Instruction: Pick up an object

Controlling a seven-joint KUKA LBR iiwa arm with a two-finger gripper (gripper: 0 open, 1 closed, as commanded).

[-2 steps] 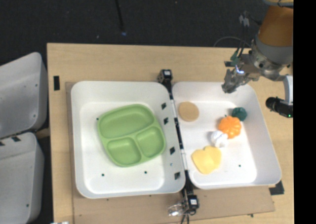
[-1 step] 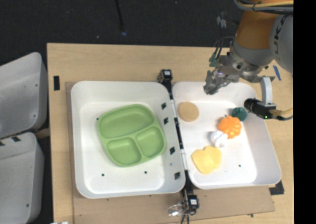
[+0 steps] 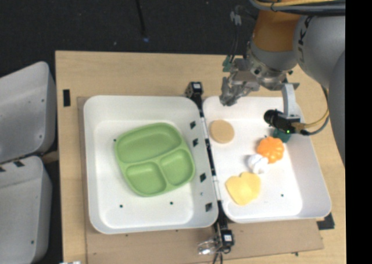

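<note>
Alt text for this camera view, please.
The arm's gripper hangs over the far edge of the right bin, which holds a tan disc, an orange toy and a yellow piece. A green divided tray lies in the left bin.

A single camera fixed above the pale wooden bench (image 3: 133, 65) looks down at a slant, far enough back to take in both shallow white plastic bins, the left bin (image 3: 93, 158) and the right bin (image 3: 308, 181), side by side. The grey arm with its orange band (image 3: 285, 15) enters from the right edge.
</note>
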